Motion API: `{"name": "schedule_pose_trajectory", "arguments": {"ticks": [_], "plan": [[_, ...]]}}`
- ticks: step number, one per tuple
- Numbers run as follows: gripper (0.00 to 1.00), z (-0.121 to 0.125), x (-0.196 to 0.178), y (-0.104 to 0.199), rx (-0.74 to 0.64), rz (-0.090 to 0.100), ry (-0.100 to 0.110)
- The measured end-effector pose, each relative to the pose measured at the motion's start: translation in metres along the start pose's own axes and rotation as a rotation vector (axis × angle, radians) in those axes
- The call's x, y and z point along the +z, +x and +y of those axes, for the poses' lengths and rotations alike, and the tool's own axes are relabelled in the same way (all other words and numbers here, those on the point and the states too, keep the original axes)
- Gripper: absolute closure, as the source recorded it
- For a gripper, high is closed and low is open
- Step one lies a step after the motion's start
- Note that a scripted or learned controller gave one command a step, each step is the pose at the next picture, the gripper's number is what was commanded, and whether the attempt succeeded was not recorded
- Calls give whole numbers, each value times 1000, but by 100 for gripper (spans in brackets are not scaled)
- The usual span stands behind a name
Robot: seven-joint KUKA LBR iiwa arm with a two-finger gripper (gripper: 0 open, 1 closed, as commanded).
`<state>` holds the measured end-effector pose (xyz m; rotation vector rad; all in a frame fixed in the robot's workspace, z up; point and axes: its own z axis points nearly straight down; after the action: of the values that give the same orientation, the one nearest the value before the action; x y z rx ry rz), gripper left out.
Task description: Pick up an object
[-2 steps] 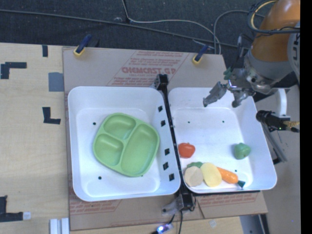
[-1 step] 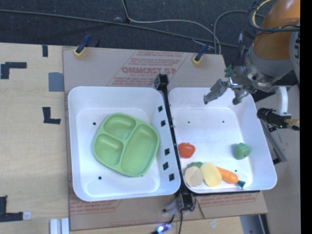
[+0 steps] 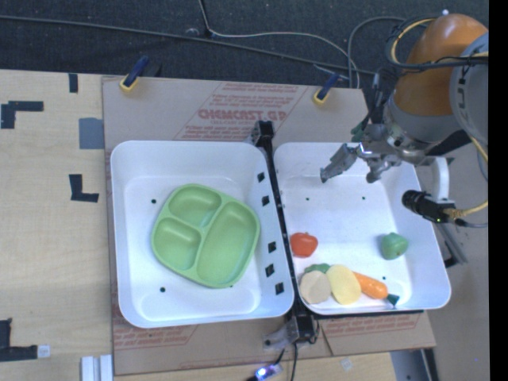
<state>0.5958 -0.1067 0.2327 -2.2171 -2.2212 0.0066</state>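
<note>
Gripper (image 3: 355, 167) hangs over the far part of the right bin (image 3: 413, 213) with its two fingers spread wide and nothing between them, probably poised to drop on a target. From the camera view, the pickable toys lie toward the near side of that right bin: a red tomato (image 3: 303, 244) by its left wall, a green piece (image 3: 393, 246) near its right wall, and a pale potato (image 3: 315, 286), yellow piece (image 3: 344, 284) and carrot (image 3: 370, 285) crowded along its near wall. Left of the right bin, the other bin (image 3: 127, 213) holds a green divided plate (image 3: 206, 235), lying flat.
</note>
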Motion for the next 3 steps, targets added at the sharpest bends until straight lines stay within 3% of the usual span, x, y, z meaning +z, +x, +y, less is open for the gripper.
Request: {"name": "schedule_pose_trajectory", "arguments": {"ticks": [2, 3], "plan": [[0, 8, 116, 5, 0, 0, 1], [100, 9, 103, 5, -2, 0, -2]]}}
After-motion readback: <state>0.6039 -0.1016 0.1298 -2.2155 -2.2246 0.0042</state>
